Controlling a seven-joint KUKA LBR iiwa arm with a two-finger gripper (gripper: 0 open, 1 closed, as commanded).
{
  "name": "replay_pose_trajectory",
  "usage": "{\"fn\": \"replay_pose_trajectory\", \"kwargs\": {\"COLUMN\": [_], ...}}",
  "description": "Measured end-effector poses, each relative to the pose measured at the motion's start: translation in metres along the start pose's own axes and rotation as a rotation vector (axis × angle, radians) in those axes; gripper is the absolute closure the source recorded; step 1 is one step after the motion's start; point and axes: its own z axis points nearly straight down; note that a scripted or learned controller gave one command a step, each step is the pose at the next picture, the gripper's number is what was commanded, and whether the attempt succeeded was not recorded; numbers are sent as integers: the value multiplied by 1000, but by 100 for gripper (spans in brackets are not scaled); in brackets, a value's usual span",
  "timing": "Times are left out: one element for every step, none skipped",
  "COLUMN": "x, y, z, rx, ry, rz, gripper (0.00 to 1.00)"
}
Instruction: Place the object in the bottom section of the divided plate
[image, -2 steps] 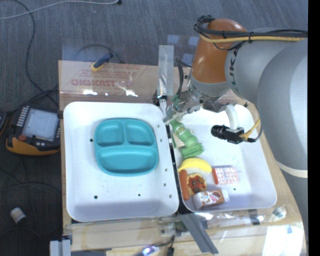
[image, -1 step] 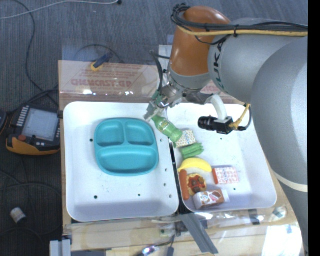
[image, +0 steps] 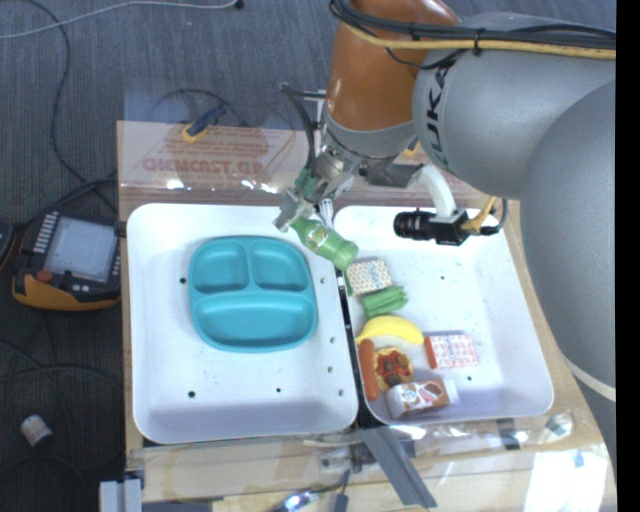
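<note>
The teal divided plate (image: 252, 293) lies in the left white bin (image: 160, 380), with two small sections at its far side and one wide section at its near side. My gripper (image: 308, 214) hangs over the ridge between the two bins, just beyond the plate's far right corner. It is shut on a green bottle (image: 333, 245), which slants down and to the right from the fingers, above the right bin's left edge. The bottle is off the bin floor.
The right bin (image: 500, 300) holds a small patterned box (image: 367, 274), a green item (image: 383, 299), a banana (image: 390, 328), a hot dog (image: 385, 366), a pink packet (image: 452, 350) and a small carton (image: 420, 396). A black fitting (image: 430, 226) sticks out over its far side.
</note>
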Motion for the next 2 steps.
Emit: {"fn": "replay_pose_trajectory", "kwargs": {"x": [0,0], "y": [0,0], "z": [0,0], "rx": [0,0], "ry": [0,0], "rz": [0,0], "gripper": [0,0]}}
